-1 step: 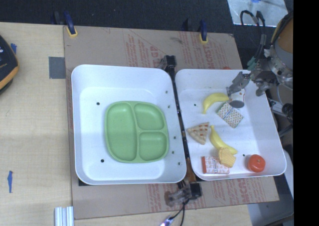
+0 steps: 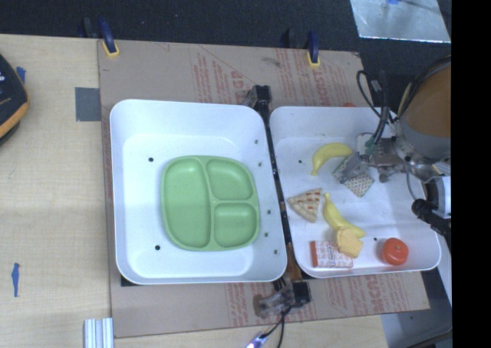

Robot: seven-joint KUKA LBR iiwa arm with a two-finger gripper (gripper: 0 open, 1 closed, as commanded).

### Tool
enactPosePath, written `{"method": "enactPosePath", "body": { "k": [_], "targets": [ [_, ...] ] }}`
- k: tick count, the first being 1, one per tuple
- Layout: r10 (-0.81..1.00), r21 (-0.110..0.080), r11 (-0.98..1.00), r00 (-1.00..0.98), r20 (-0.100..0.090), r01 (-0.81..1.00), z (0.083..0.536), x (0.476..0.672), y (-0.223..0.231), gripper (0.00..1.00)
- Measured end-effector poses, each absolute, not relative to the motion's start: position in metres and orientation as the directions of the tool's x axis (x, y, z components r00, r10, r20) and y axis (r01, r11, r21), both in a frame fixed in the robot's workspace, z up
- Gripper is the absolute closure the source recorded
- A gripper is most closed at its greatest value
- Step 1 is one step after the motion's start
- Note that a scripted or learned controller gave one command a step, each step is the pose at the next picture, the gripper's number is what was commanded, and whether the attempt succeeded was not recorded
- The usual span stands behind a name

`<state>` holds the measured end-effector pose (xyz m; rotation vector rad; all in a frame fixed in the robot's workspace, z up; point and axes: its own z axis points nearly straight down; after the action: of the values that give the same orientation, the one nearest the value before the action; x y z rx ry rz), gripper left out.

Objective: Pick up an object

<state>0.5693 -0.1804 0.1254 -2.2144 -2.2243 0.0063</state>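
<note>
A: What sort of place is this?

B: A robot lab. Two white bins [image 2: 123, 185] sit on a cardboard sheet [image 2: 222, 70] held to the table [image 2: 46, 185] with clamps [image 2: 312, 46].

A: Anything else?

B: Toy food, such as a plastic banana [image 2: 330, 155] and a tomato [image 2: 394, 251], plus an arm [image 2: 426, 109] with cables [image 2: 372, 93], and taped marks [image 2: 15, 277] on the table.

2 bins [image 2: 123, 185], 1 green tray [image 2: 209, 202], 2 bananas [image 2: 331, 155], 1 tomato [image 2: 394, 251], 1 pizza slice [image 2: 306, 204].
</note>
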Motion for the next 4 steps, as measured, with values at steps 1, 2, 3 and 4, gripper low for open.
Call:
{"method": "enactPosePath", "body": {
  "k": [1, 2, 3, 4],
  "targets": [
    [1.0, -0.003, 0.005, -0.005, 0.0, 1.0, 0.092, 0.623, -0.202, 0.0],
    [1.0, -0.003, 0.005, -0.005, -0.001, 1.0, 0.092, 0.59, -0.212, 0.0],
    [1.0, -0.002, 0.004, -0.004, 0.0, 1.0, 0.092, 0.645, -0.183, 0.0],
    [1.0, -0.003, 0.004, -0.004, 0.0, 1.0, 0.093, 0.656, -0.212, 0.0]
  ]
}}
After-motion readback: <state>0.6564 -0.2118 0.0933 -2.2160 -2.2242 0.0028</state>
